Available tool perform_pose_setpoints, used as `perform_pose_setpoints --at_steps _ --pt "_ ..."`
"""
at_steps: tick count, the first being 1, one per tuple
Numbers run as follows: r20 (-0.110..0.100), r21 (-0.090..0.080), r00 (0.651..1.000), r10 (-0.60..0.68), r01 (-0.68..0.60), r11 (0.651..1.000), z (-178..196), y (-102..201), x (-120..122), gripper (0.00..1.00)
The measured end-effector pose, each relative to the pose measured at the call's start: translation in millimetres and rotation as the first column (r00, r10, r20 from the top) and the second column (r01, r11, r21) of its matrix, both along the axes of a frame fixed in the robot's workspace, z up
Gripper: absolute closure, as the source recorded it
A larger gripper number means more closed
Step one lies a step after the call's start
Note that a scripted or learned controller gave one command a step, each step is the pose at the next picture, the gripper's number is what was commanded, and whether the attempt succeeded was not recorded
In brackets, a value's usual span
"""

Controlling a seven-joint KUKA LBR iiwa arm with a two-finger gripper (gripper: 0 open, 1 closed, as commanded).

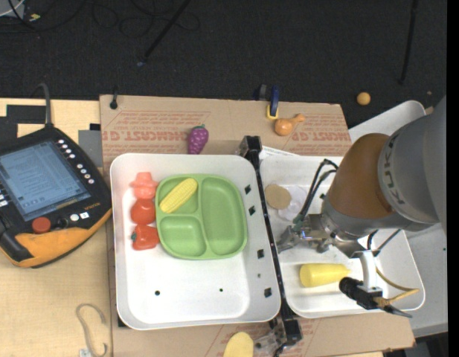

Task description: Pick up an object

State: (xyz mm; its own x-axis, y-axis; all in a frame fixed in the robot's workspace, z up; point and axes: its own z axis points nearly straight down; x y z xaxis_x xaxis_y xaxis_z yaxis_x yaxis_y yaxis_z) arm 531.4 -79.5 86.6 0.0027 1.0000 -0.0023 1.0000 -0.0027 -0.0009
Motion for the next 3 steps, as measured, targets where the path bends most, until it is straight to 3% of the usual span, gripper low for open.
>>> perform_pose_setpoints --at_steps 1,3 --pt "-0.001 0.003 1.000 -0.008 0.008 1.000 11 -2 0 1.00" --pt "0.002 0.002 1.000 -0.009 0.009 1.000 99 -16 -2 1.00"
